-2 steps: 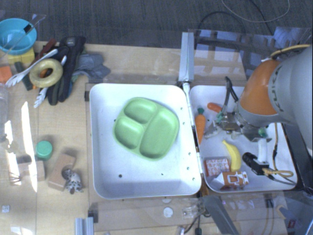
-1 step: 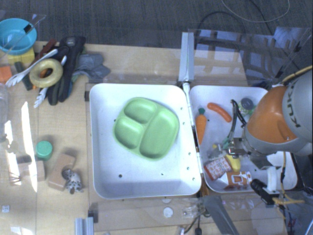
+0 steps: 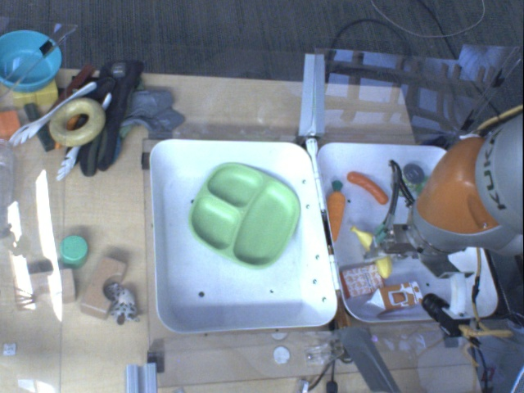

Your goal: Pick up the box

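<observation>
The box [image 3: 361, 281], a small flat carton with a reddish printed face, lies flat near the front of the right bin [image 3: 490, 297], close to the bin's left wall, with a second brown-and-white carton [image 3: 399, 297] just beside it on the right. The gripper [image 3: 391, 240] hangs just behind the box, over the middle of the bin, probably placed there to come down on the carton from above; whether its claw is apart or together cannot be told, and nothing is seen between it. A yellow toy piece [image 3: 363, 237] sits right by the gripper and another yellow bit [image 3: 382, 266] touches the box's far edge, so both could get caught in a descent. Farther back lie a carrot [image 3: 336, 210] along the left wall and a red sausage-like toy [image 3: 368, 187]. The left bin [image 3: 172, 219] holds a green divided plate [image 3: 245, 214], well apart. Loose clutter sits on the bench [image 3: 106, 219] at the far left.
</observation>
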{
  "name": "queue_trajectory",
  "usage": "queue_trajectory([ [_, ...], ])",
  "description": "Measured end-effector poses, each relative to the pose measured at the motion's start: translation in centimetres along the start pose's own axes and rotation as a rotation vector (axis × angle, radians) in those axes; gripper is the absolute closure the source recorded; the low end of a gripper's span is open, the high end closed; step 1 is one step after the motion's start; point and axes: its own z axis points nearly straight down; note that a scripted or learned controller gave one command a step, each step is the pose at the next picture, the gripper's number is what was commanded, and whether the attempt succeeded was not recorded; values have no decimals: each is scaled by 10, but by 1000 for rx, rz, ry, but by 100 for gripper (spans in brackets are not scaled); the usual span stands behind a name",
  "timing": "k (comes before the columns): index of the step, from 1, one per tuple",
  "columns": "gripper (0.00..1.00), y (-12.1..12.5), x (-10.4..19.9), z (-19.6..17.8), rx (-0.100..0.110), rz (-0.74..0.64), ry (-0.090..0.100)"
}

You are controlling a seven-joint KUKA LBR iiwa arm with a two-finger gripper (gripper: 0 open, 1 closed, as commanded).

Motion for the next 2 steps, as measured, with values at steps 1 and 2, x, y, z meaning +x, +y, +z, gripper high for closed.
queue_trajectory([
  [1,0,0,0,0,0,0,0],
  [2,0,126,-51,18,18,105,-1],
])
